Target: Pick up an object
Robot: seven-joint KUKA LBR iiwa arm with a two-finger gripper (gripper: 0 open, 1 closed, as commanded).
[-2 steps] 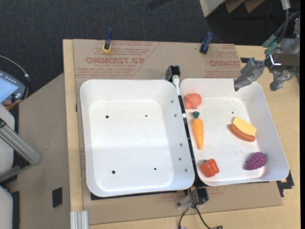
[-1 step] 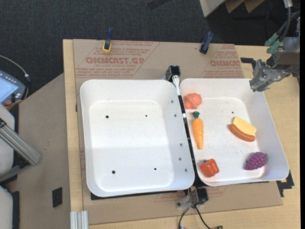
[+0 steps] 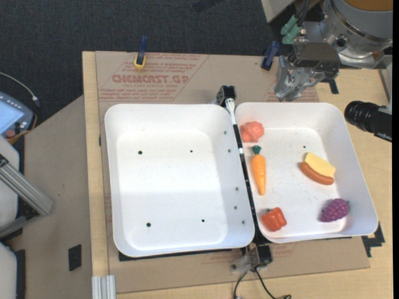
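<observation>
Hovering above the far rim of the right bin (image 3: 349, 120), toward one o'clock in the camera view, the pincer (image 3: 292, 91) hangs from the grey arm with nothing between its tips; how wide it stands I cannot tell, since the metal blurs together against the tabletop (image 3: 187, 73). It sits outside the bin's floor, well apart from every toy in it. Nearest, at about seven o'clock from the pincer, is the pink lumpy toy (image 3: 252, 131) by the bins' shared edge, and just below that lies the carrot (image 3: 259, 173), pointing toward six o'clock. Further on, the red pepper (image 3: 274, 218) rests near the bin's near rim, the bread-like slice (image 3: 318, 169) lies toward the three o'clock side, and the purple grapes (image 3: 335, 210) sit in the corner at about five o'clock. The left bin (image 3: 124, 123) holds no candidate. The step in hand looks like choosing a target and travelling over it. To do it well, I would judge the slice or the carrot the safer picks, each lying free of walls and neighbours; the pincer should centre over the body, turn so its tips span the narrow width, then descend straight. The pink toy and the carrot lie close to the dividing rim, which could block one tip.
</observation>
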